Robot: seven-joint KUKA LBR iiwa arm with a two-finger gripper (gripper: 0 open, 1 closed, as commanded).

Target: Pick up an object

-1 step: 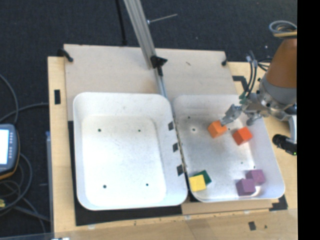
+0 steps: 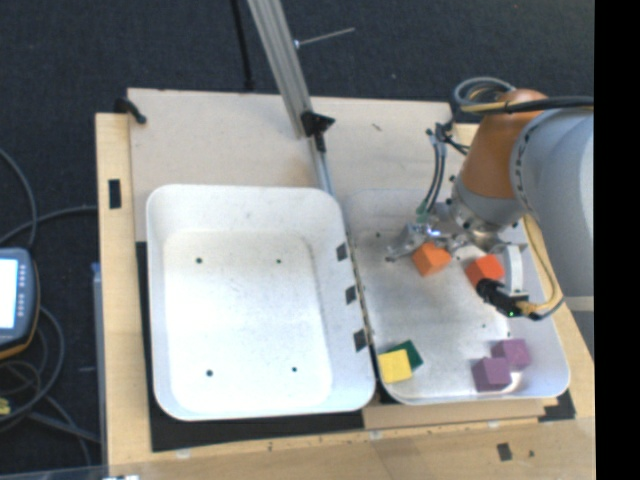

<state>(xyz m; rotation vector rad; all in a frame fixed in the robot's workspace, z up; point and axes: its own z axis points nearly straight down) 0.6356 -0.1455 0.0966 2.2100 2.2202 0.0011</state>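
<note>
Camera view: the arm (image 2: 520, 168) reaches in from the right over the right bin (image 2: 430, 368), its gripper (image 2: 440, 243) low above an orange block (image 2: 432, 259), and whether it is open or closed I cannot tell. A second orange block (image 2: 487, 268) lies just beside it. A yellow-green block (image 2: 397, 362) sits by the front-left corner, a purple piece (image 2: 500, 364) front-right; the left bin (image 2: 250, 298) alongside.

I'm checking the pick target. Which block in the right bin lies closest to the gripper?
The orange block, just under the gripper near the bin's upper middle. The yellow-green block and purple blocks sit along the near edge, farther off.
</note>
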